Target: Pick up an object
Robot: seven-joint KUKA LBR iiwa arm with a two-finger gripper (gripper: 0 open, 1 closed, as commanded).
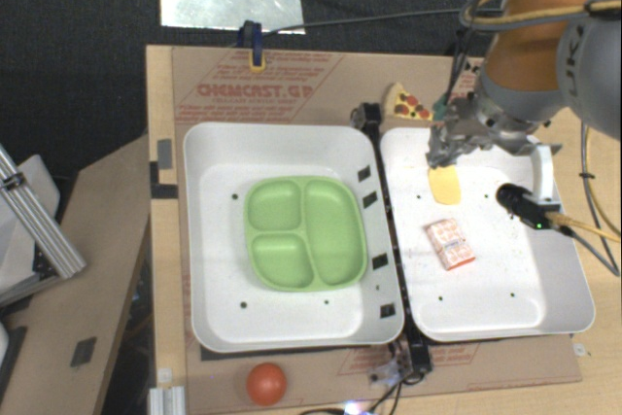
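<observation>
The arm point(544, 24) is cut off by the right side of the picture, so most of it is out of sight. The tool point(442, 154) is small and dark, and its tips blur together just above the yellow piece point(445, 186). The top of that yellow piece hides under the tool. The toy pizza slice point(408, 102) is partly hidden behind the arm. The red writing on the tabletop point(255, 90) is too faint to read fully.

We see the gripper point(443, 154) low over the right bin's point(554, 301) far edge, above a yellow piece point(446, 187). Mid-bin lies a small packet point(450, 242). A green tray point(303, 232) fills the left bin point(214, 209).
</observation>
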